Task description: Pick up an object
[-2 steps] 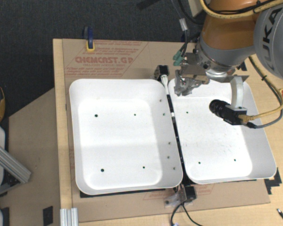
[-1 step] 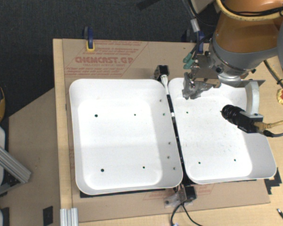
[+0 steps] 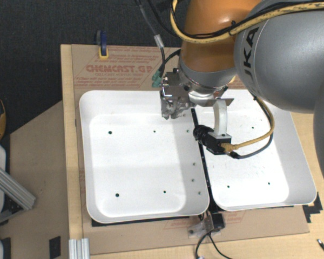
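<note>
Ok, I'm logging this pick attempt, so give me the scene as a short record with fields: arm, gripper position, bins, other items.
arm: grey with orange band, reaching in from the right
gripper: over the far edge where the two bins meet
left bin: white, shallow, dark dots on floor
right bin: white, shallow, partly covered by the arm
board: brown, under both bins, blue clamp at far edge
grasp: no object visible at the gripper

The arm (image 3: pixel 270 42) runs off the top and right edges. Its wrist hides the gripper's (image 3: pixel 171 111) fingers and, behind them, the far rim where the left bin (image 3: pixel 97 161) meets the right bin (image 3: pixel 291 182), much of whose floor it also covers.
</note>
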